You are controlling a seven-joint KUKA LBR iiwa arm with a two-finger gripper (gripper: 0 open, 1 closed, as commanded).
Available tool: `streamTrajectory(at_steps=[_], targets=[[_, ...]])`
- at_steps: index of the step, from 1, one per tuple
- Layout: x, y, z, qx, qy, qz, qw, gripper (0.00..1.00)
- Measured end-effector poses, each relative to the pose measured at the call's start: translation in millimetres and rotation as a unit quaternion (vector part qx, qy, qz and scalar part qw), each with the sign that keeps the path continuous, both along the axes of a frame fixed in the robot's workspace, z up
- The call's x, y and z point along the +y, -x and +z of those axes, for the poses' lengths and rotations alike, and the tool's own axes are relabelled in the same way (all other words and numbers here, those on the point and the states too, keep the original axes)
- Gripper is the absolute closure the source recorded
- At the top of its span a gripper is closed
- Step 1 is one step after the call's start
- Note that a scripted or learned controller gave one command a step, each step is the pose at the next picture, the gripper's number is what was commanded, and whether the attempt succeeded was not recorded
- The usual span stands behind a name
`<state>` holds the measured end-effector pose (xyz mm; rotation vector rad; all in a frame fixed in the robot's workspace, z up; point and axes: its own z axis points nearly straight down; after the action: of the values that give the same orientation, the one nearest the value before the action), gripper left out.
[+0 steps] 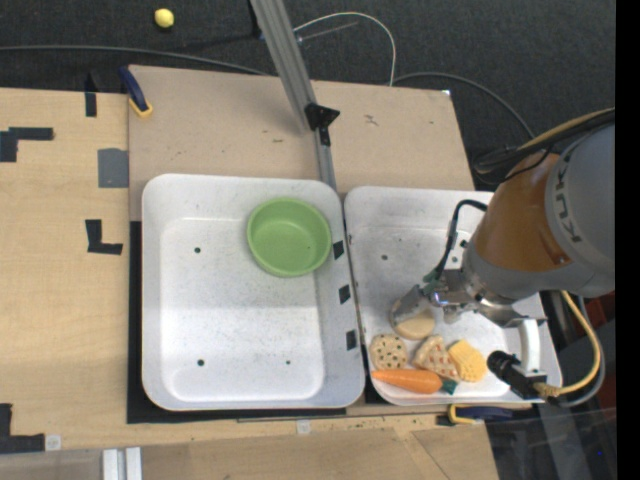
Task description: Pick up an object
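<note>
- A pale round piece [415, 324] is seen in the right bin [400, 218], near its front edge, just behind a cookie [388, 351], a carrot [408, 379] and a corn cob [468, 360].
- The gripper [432, 298] is placed right over that piece; whether it is open or closed cannot be told.
- The reach-and-grasp step is judged to be in hand; a firm closure and a straight lift are called for next.
- A green bowl [289, 236] is found in the left bin [180, 288], toward its back right corner.

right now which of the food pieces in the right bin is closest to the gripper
The pale round piece, directly under the gripper; the carrot, waffle and corn lie nearer the front edge.
</note>
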<state>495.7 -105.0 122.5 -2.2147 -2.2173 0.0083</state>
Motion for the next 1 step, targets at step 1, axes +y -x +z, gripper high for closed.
streamTrajectory(at_steps=[1], targets=[[0.1,0.1,-34.2,-0.004,0.0013,0.000,1.0000,0.00]])
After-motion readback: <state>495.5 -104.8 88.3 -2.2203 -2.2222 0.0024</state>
